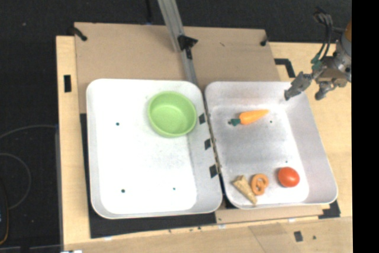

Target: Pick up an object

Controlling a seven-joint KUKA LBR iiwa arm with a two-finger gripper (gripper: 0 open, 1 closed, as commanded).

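Note:
My gripper (305, 92) hangs over the far right corner of the right bin (308, 127), its two fingers spread apart, open, with nothing between them. An orange carrot (251, 117) with a green stem end lies in that bin, to the left of the gripper and a little nearer the camera. Near the bin's front edge sit a red tomato (288, 177), an orange ring-shaped piece (259, 183) and a tan wedge (243, 188). A green bowl (172, 114) stands in the left bin (118, 175).
A grey metal post (169, 9) rises at a slant from behind the seam between the two bins. Brown board (130, 50) lies behind the bins. Black clips (208, 142) line the seam.

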